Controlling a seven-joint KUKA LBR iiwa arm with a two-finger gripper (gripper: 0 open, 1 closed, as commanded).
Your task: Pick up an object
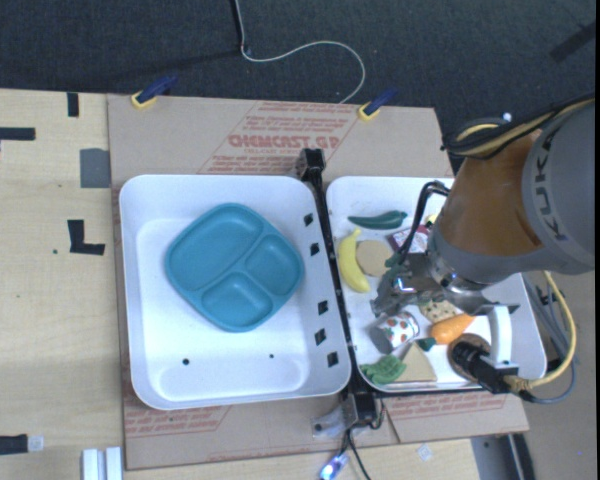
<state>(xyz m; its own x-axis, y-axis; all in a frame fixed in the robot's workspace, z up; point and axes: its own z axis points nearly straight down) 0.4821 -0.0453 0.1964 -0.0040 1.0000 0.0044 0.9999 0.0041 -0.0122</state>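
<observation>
Because my wrist hangs over the middle of the right bin (370,190), much of its floor is hidden. My jaws sit in a tangle of metal and shadow low over the things there, so I cannot tell whether they stand wide or narrow, or whether anything sits between them. Around them I count:

- one yellow banana (352,264), just beside them toward the divider between the bins
- one green chilli (378,220), past the banana toward the far wall
- one orange carrot (450,327), close by under my wrist
- one pale speckled piece (396,330), right below them in the view, which I cannot name
- one green leafy bit (385,370), nearer the front wall

A tan shape (373,257) touching the banana and a red-and-white scrap (416,236) at my wrist's edge are partly covered.

Well apart from my jaws, the left bin (150,298) holds one blue divided plate (235,266). That makes two bins on the worktop (40,288).
</observation>
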